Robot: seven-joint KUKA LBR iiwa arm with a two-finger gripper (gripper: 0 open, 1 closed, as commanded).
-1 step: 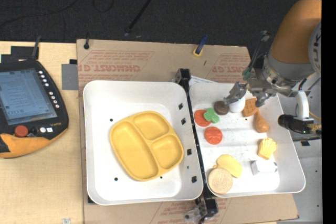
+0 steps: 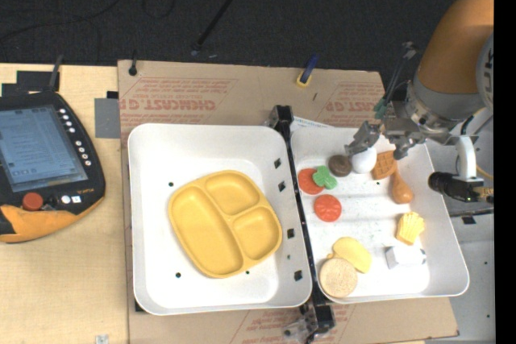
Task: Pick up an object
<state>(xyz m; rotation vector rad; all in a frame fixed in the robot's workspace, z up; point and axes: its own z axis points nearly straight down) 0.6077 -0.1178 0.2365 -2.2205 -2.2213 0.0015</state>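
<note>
Camera view has the end effector (image 2: 379, 142) low over the upper part of the right white bin (image 2: 451, 254), right on top of a tight clump: small white rounded piece (image 2: 363, 160), brown round piece (image 2: 340, 166) and orange wedge-shaped piece (image 2: 384, 164), and honestly I can't tell if it's open or closed. My worry is a pinch here catching two pieces or knocking one away. There's more room lower right, but the bin's far rim is close behind.
</note>
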